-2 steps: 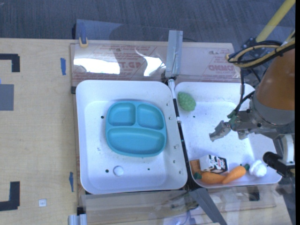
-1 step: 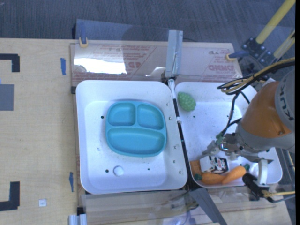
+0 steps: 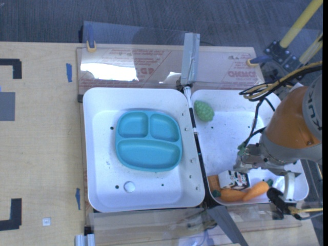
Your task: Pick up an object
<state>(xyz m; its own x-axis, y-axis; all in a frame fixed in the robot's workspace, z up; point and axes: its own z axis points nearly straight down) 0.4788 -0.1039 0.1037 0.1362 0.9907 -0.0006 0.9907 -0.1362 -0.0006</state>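
Two bins (image 3: 97,152); mirrored red print on rear panel (image 3: 148,60) unreadable; pincer (image 3: 241,177) over carrot (image 3: 246,192), state unclear.

Robot lab: taped bench (image 3: 36,137), cabled arm (image 3: 292,122).

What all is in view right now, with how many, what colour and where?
Bins: two, white, side by side on the bench.
Divided plate: one, turquoise, middle of the left bin.
Small disc: one, white, left bin's near side.
Bumpy ball: one, green, right bin's far-left corner.
Carrot: one, orange, right bin's near edge.
Arm: one, grey with orange band, over the right bin.
End effector: one, low above the carrot.
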